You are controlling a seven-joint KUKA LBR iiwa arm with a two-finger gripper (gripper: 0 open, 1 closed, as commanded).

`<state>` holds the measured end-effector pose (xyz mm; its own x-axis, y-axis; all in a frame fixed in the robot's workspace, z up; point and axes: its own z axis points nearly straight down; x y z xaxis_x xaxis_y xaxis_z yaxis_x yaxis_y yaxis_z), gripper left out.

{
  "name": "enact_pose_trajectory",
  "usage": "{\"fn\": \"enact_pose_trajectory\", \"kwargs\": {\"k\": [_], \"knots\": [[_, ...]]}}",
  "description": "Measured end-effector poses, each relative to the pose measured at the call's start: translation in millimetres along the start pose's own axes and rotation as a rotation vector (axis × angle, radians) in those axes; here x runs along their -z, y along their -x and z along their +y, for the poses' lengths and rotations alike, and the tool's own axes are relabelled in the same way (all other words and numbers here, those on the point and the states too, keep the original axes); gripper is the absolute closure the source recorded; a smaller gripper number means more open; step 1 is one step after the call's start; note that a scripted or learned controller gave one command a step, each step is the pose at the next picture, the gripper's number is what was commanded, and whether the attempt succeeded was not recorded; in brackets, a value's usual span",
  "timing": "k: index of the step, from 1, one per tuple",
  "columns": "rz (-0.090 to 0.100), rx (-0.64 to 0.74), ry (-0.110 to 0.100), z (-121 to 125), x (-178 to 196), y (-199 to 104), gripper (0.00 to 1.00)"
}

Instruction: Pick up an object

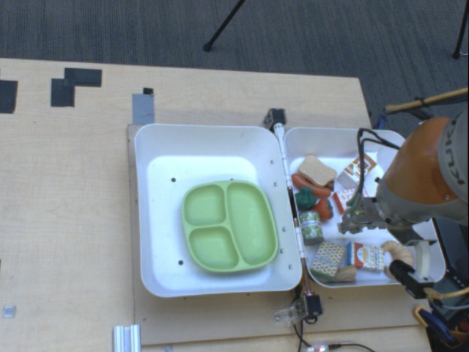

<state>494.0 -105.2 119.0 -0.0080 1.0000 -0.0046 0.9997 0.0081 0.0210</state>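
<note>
Wooden bench [73,218] is bearing two white bins: left bin [146,218] holding a green divided tray [229,226], right bin [322,139] holding small toys. I'm hanging my claw [357,217] over them at frame right; its state I cannot tell.
</note>
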Motion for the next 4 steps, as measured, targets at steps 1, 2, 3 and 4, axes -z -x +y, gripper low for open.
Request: {"fn": "enact_pose_trajectory", "kwargs": {"k": [1, 2, 3, 4], "knots": [[0.000, 0.000, 0.000, -0.1, -0.1, 0.0, 0.00], [-0.007, -0.011, -0.009, -4.0, -21.9, -7.0, 0.00], [0.003, -0.002, -0.013, -3.2, -12.8, -12.0, 1.00], [-0.005, -0.007, -0.010, -3.4, -12.0, -7.6, 0.00]]}}
